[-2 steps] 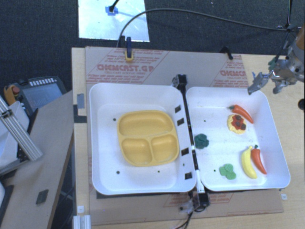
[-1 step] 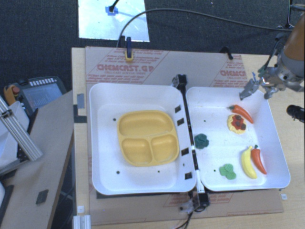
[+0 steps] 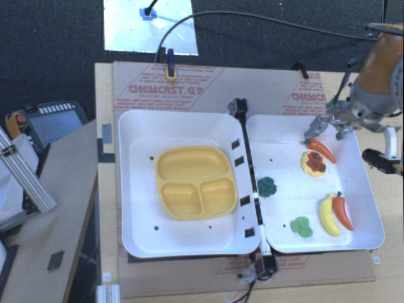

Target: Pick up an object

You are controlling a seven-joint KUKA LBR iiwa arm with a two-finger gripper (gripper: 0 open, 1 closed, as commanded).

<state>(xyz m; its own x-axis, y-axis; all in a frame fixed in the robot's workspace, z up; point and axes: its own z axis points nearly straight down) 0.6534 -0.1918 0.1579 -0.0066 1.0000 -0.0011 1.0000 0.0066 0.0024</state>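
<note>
Pincer (image 3: 328, 126) looks spread and empty, hovering right above the orange carrot (image 3: 321, 150) at the right bin's (image 3: 284, 131) far end. That carrot touches the little pizza (image 3: 315, 164), so I reckon a sloppy descent could just nudge both away.

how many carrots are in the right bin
2: one orange toy carrot near the far side, just below the gripper; another orange toy carrot beside the yellow toy banana near the front right corner.

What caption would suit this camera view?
Gripper hovers over the right bin of toy food; a yellow tray sits in the left bin.
</note>
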